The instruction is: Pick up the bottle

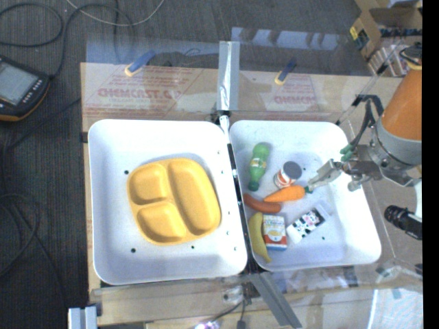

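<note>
The bottle is green with a yellow label and lies in the right bin, near its back left, pointing away from the camera. My gripper reaches in from the right and hangs low over the middle of that bin. Its tip is just right of the carrot and a small round can. The bottle lies well to the gripper's left, apart from it, with the can between them. Nothing shows in the gripper.
A red sausage, a banana, a small juice carton and a white-and-black packet crowd the right bin's front. The left bin holds a yellow divided tray. A metal divider stands behind the bins.
</note>
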Action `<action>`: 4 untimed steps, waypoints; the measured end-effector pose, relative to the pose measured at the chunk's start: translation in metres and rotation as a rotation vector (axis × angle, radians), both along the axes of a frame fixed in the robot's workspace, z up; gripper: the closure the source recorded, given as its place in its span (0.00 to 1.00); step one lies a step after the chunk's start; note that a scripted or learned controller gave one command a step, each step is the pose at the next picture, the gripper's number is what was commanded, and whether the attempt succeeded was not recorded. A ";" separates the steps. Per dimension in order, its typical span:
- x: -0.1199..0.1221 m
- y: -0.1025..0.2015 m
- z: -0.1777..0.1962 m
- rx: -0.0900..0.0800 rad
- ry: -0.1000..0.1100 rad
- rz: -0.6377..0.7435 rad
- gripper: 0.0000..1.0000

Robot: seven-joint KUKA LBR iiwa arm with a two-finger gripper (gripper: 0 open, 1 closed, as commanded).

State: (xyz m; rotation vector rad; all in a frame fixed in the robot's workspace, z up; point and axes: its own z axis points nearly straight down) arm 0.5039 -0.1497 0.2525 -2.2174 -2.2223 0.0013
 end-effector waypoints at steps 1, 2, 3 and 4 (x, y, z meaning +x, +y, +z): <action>0.047 0.077 -0.070 -0.001 0.002 -0.215 0.00; 0.100 0.101 -0.070 -0.001 0.001 -0.193 0.00; 0.047 0.115 -0.069 -0.001 0.000 -0.006 0.00; 0.081 0.147 -0.070 -0.001 0.000 0.039 0.00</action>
